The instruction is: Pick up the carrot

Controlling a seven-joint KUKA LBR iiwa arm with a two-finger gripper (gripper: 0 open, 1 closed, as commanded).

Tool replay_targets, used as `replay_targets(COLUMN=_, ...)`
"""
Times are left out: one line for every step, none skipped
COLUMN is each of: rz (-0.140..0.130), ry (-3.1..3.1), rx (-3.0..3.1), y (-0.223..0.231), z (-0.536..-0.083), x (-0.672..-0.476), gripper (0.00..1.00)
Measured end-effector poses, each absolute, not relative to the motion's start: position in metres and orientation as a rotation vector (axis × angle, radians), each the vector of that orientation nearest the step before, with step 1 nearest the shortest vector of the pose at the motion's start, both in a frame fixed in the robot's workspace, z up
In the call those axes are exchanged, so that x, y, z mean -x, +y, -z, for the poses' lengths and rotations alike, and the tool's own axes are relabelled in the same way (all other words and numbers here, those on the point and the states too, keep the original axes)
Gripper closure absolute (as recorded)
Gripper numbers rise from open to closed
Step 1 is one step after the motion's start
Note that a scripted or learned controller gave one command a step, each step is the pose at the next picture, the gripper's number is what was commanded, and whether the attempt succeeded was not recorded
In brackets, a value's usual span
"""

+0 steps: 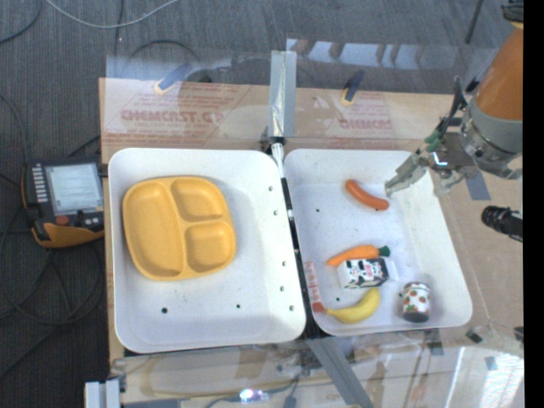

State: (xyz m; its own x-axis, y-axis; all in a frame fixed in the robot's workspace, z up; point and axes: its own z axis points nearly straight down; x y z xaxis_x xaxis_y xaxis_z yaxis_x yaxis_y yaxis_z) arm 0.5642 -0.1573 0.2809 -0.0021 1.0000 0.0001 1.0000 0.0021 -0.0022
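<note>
The carrot (pixel 355 254) is orange with a green top and lies on its side in the middle of the right bin (pixel 442 228), its top pointing right. My gripper (pixel 419 184) hovers over the bin's upper right part, above and to the right of the carrot and well apart from it. Its fingers are spread, with nothing between them. One fingertip (pixel 396 184) sits just right of a red sausage (pixel 366 195).
Just below the carrot, touching it, is a small black-and-white carton (pixel 366 271), with a banana (pixel 357 307) and a strawberry-patterned object (pixel 415 301) near the front rim. The left bin (pixel 153 313) holds a yellow divided plate (pixel 178 226). A metal divider (pixel 285 100) stands behind the bins.
</note>
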Motion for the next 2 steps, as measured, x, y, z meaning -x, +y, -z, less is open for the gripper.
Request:
replay_targets(rz=-0.003, ry=-2.225, rx=2.213, y=-0.145, z=-0.169, x=-0.534, gripper=0.0)
replay_targets(rz=0.012, ry=-2.275, rx=2.185, y=-0.117, z=-0.091, x=-0.507, gripper=0.0)
